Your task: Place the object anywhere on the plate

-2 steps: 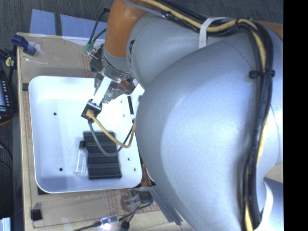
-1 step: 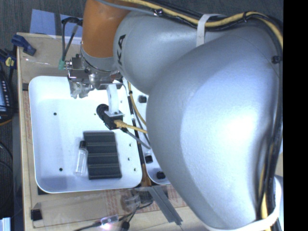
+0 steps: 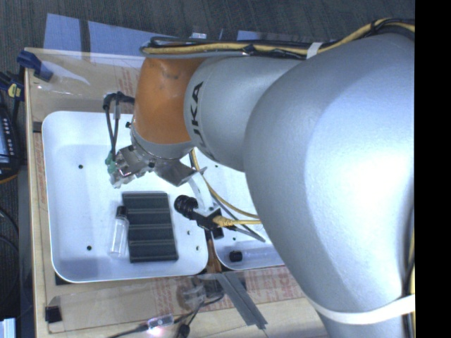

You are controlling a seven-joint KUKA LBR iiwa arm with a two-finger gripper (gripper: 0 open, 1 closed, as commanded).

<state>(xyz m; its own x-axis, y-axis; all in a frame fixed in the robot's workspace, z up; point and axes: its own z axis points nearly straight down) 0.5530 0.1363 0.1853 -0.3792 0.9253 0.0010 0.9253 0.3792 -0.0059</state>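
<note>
The gripper (image 3: pixel 127 164) hangs over the left bin (image 3: pixel 70 189); its state I cannot tell. The clear vial (image 3: pixel 118 234) lies at 6 o'clock from it, beside the dark ribbed block (image 3: pixel 149 225)

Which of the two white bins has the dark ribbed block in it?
The left bin: the dark ribbed block lies there beside a clear vial. The arm hides most of the right bin.

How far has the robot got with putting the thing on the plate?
Nothing looks placed yet: a dark ribbed block and a small clear vial lie in the left bin. In hand: the arm hangs over that bin. Still left: picking up and placing. I can't make out a plate.
</note>
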